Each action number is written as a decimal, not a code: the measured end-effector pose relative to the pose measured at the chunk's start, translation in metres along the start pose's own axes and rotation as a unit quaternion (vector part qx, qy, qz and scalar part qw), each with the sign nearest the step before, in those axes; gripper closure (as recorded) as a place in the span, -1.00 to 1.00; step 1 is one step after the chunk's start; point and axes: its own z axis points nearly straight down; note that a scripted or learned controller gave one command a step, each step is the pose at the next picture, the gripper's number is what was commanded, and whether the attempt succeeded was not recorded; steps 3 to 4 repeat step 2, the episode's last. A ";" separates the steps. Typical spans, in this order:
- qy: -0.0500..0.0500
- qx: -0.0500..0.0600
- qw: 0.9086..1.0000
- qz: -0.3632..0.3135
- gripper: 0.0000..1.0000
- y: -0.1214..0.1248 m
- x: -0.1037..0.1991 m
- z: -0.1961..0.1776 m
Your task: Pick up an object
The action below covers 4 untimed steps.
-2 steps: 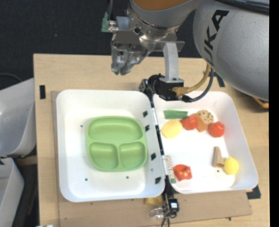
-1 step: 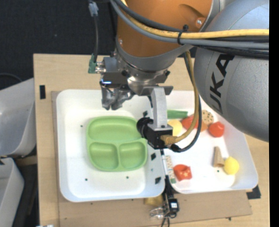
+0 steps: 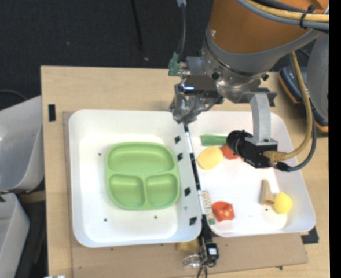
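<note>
fingers [image 3: 184, 116]: state cannot tell | yellow lemon [image 3: 210, 157]: in right bin, below-right, apart

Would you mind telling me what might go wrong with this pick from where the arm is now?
1. The gripper hangs over the divider between the bins, so a straight descent may strike the rim rather than an object.
2. The yellow lemon-like fruit looks round and could roll away from the fingers.
3. The red piece lies near the wall, crowding a grasp.
</note>
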 end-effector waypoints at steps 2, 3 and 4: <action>0.000 0.001 1.000 -0.009 1.00 -0.009 -0.060 0.036; 0.000 0.001 1.000 -0.009 1.00 -0.009 -0.060 0.036; 0.000 0.001 1.000 -0.009 1.00 -0.009 -0.060 0.036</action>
